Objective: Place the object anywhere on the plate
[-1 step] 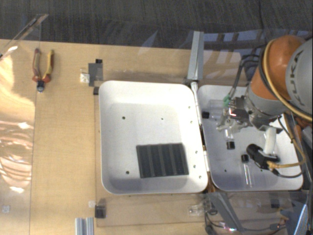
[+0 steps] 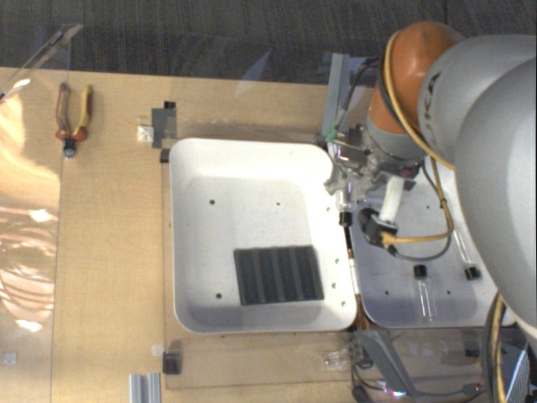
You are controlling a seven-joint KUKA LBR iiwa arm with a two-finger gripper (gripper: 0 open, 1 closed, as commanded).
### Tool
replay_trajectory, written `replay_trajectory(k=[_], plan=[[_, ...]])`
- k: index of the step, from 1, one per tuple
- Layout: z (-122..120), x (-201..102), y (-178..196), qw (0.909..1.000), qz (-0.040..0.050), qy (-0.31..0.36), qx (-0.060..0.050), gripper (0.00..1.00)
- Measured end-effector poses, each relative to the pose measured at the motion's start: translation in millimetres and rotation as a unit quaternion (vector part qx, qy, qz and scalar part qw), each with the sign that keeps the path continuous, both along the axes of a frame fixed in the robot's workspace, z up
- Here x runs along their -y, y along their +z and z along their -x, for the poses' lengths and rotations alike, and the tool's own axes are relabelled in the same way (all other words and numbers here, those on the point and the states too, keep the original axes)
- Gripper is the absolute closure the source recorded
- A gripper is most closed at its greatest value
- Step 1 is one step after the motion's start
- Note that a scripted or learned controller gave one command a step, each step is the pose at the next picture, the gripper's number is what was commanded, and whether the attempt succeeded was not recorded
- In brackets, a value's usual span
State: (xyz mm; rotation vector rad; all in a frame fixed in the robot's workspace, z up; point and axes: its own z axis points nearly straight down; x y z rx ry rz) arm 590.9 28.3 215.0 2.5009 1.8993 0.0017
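Left white bin [image 2: 193, 250] on the worktop [image 2: 101, 267] holds a dark ribbed plate [image 2: 278, 274], lying flat toward its near right part. Right bin [image 2: 403, 296] sits just beside it, mostly covered by the arm [image 2: 478, 141]. Tool [image 2: 352, 193] hangs over the seam between the bins; its grip state cannot be told. Object to place: cannot be made out. Red-handled pliers [image 2: 72, 117] lie far left.

A robotics lab or workshop: a pale wooden bench [image 2: 101, 259] holds two shallow white bins [image 2: 193, 225] at centre, a grey and orange robot arm [image 2: 470, 99] at right, loose cables [image 2: 419, 240], and red-handled pliers [image 2: 72, 117] at upper left.
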Motion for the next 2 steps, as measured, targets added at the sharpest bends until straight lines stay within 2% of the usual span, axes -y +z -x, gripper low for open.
replay_trajectory(k=[1,2], plan=[[-77,-46,-31,0.9965,0.0003,-0.084,-0.001,1.00],[-52,-131,-68,0.9892,-0.0004,-0.147,-0.001,1.00]])
